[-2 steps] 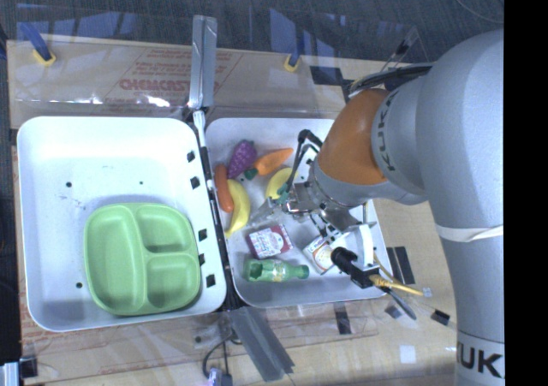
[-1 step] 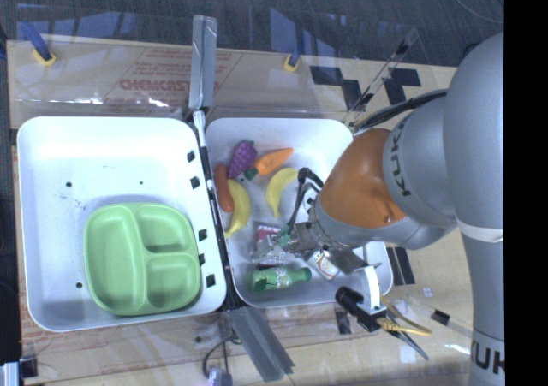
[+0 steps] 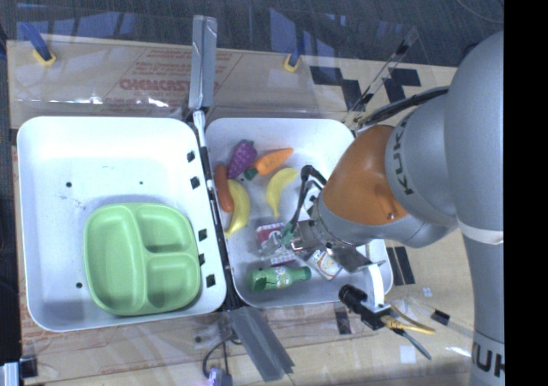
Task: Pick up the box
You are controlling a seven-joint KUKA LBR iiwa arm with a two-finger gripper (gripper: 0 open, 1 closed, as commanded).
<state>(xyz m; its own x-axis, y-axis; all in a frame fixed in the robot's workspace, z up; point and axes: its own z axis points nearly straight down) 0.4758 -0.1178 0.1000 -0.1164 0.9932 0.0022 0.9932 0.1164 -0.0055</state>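
So, progress check: not much can be called done yet. The box (image 3: 268, 233), a small red-and-white pack, is lying on the floor of the right bin (image 3: 224, 132), in the front half, just behind the green bottle (image 3: 279, 277) and just in front of the two bananas (image 3: 238, 204). It looks flat on the bin floor, not lifted, so the pick itself has to be counted as not done.

The approach part does seem to be mostly covered, though. The gripper (image 3: 296, 239) is down inside the right bin, right at the box's right-hand edge, touching it or very close to it; which of the two can't be told from this angle. The wrist and the orange band (image 3: 368, 189) are hanging over that spot and a good part of the gripper is hidden by them, so how it's set, spread or closed, can't be told, and nothing can be seen clamped in it.

What's left, by the look of it: the box has to be properly grabbed and then raised clear of the bin. A small white-and-red item (image 3: 329, 263) is sitting just beside the gripper, so a wrong grab can't be ruled out. The left bin (image 3: 34, 204) with the green divided plate (image 3: 141, 258) isn't involved.
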